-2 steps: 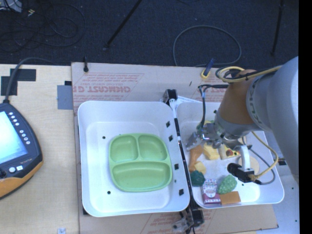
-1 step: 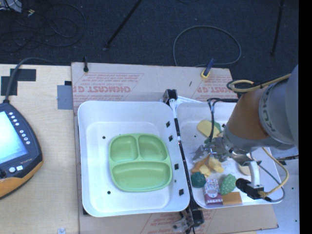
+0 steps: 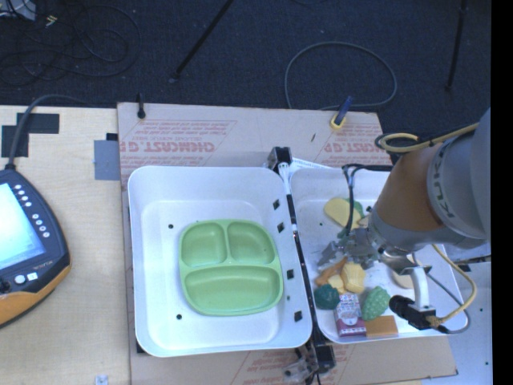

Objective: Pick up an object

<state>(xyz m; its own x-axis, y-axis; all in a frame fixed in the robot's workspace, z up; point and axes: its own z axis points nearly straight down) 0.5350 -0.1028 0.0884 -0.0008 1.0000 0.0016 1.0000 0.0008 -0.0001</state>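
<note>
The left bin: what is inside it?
Inside the left bin lies one green plate with three compartments, and nothing lies in them. The bin's floor under the plate is covered, so I cannot see it.

The upper part of the view is taken up by a dark carpeted floor (image 3: 240, 38), over which thin black cables (image 3: 345, 62) are looped and a dark rod (image 3: 204, 34) is laid at a slant. A pale wooden worktop (image 3: 80, 215) is seen at left, marked with black tape (image 3: 32, 131) and a grey patch (image 3: 105, 159). A flat sheet of brown cardboard (image 3: 208, 139) with red print is spread across the worktop. A handheld control pendant (image 3: 24, 239) with a lit screen rests at the left edge. Lighting is even.
</note>
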